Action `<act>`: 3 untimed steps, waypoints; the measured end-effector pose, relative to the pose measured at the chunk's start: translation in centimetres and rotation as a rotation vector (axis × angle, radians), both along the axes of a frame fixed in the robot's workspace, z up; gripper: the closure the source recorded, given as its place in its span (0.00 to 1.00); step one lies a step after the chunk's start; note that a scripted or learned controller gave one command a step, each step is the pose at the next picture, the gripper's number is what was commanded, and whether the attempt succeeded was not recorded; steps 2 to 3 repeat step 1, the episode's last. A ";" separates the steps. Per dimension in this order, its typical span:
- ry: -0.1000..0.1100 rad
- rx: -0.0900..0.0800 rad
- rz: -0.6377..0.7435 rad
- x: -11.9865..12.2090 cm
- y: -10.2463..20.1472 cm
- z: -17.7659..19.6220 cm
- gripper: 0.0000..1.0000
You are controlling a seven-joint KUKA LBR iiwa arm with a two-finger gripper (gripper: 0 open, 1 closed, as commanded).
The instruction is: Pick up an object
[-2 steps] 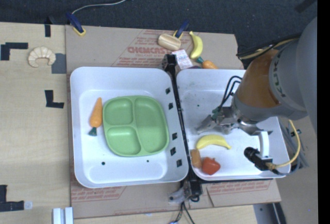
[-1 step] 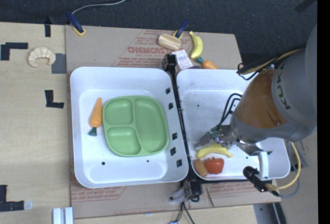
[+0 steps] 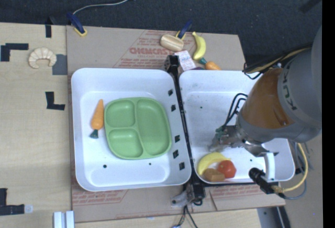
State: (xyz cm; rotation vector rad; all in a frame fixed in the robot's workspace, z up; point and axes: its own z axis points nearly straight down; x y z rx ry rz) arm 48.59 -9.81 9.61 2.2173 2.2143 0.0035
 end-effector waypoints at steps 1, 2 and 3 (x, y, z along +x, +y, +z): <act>0.007 0.002 0.001 -0.2 -8.8 12.7 1.00; 0.007 0.002 0.001 -0.2 -8.8 12.7 1.00; 0.007 0.002 0.001 -0.2 -8.8 12.7 1.00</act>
